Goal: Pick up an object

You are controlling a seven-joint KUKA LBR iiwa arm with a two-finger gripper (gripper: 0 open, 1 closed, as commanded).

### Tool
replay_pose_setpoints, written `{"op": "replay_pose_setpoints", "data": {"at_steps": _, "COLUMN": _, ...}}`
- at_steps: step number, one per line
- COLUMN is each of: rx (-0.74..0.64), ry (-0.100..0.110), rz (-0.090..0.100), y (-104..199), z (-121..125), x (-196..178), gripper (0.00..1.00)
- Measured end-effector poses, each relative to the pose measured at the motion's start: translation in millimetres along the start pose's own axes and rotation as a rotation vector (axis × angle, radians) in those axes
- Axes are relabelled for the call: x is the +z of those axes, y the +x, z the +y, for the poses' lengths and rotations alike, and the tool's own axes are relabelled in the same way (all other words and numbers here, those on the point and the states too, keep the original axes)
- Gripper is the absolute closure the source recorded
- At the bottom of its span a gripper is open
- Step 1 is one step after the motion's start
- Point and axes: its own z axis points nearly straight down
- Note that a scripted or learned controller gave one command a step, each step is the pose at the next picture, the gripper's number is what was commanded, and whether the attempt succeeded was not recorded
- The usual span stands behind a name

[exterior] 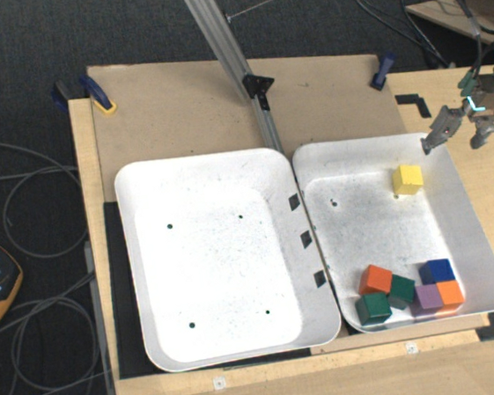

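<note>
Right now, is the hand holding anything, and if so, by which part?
Nothing is held. The hand is open above the right bin's far right corner, with nothing between its fingers; the yellow block lies apart in the bin.

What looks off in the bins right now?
Nothing spilled or damaged. The yellow block sits alone at the far end of the right bin, apart from the block cluster in its near corner. The gripper hangs outside the bin's far-right rim.

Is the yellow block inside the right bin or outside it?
Inside: the yellow block sits on the right bin floor, apart from the others.
</note>
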Motion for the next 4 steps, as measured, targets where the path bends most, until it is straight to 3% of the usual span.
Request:
{"op": "replay_pose_setpoints", "data": {"at_steps": 1, "rx": -0.002, "ry": -0.005, "rz": -0.002, "y": 0, "z": 1, "x": -3, "gripper": 0.00}}
{"op": "replay_pose_setpoints", "data": {"at_steps": 4, "rx": 0.000, "ry": 0.000, "rz": 0.000, "y": -4, "z": -12, "x": 143, "gripper": 0.00}}
